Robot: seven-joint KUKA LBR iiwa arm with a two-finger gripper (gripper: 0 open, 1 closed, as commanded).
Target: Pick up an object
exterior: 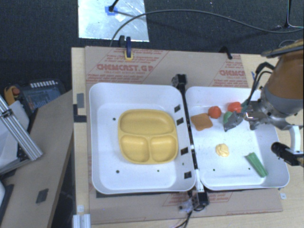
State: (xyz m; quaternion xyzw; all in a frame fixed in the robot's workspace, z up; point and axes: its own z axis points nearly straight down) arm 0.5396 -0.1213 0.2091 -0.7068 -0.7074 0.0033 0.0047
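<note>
1. Objects for picking lie in the right-hand shallow white bin (280,175): a round orange-red ball (214,111), a red-orange piece (233,106) at the gripper's edge, a flat brown toast-shaped piece (202,122), a small pale yellow lump (222,150) and a green stick-shaped piece (256,164).
2. Reaching in from the right, the grey arm with its orange band (287,77) leans over the right bin, wrist angled down and to the left.
3. The two-finger gripper (232,121) sits low over the bin's upper middle, dark tip pointing down-left.
4. A green shape shows at the tip; whether it is a held thing or part of the gripper cannot be told.
5. Whether the pincer is spread or pressed together cannot be told from this slanted view.
6. The ball lies just left of the tip, with the red-orange piece just above it; contact cannot be judged.
7. The toast-shaped piece rests left of the ball, near the divider between the bins.
8. The yellow lump lies below the gripper, apart from it; the green stick lies toward the bin's lower right corner.
9. In the left-hand white bin (102,175) rests a yellow three-compartment plastic tray (145,136).
</note>
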